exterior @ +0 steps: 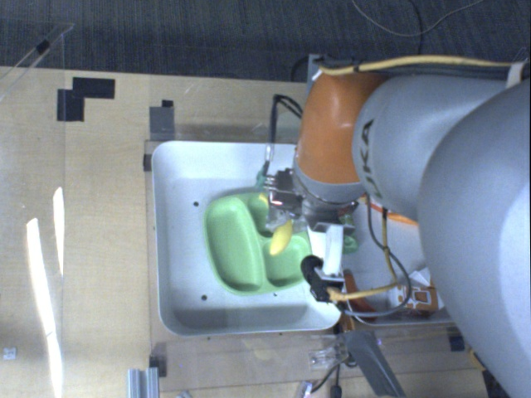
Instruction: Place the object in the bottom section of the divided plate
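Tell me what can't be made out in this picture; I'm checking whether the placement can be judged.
- Gripper: its fingers are lost behind the arm's wrist, so open or shut is unclear.
- Green divided plate: its right part is covered by the arm.
- Yellow object: blurred and partly covered; whether it is held or resting on the plate is unclear.
- White bin: right side hidden by the arm.

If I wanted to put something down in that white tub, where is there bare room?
The white bin has bare floor along its left wall, beside the green divided plate, and a strip along the near rim below the plate. The plate's large left section is bare too. The right side is crowded: a yellow object and the arm's wrist hang there.
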